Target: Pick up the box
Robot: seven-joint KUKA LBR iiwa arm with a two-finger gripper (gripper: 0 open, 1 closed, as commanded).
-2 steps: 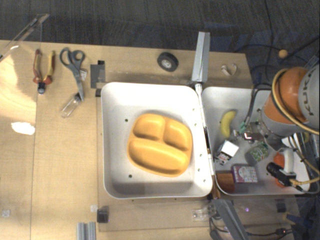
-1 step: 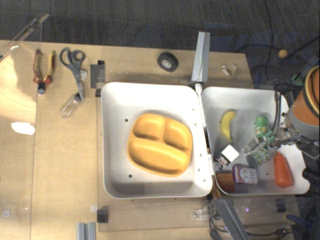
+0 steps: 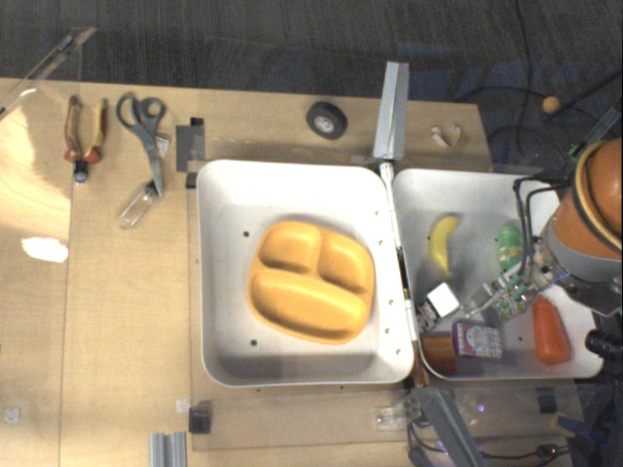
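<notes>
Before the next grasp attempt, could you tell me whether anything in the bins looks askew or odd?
The purple box lies tilted at the near edge of the right bin, seemingly propped on a brown item. The left bin holds a large yellow moulded form. Nothing looks spilled.

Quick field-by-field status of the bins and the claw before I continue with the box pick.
left bin: holds yellow molded insert
right bin: banana, green item, white block, purple box, orange item
claw: low in right bin, just above the purple box in the view
grasp: cannot tell
bench: scissors, pliers, tape roll
</notes>
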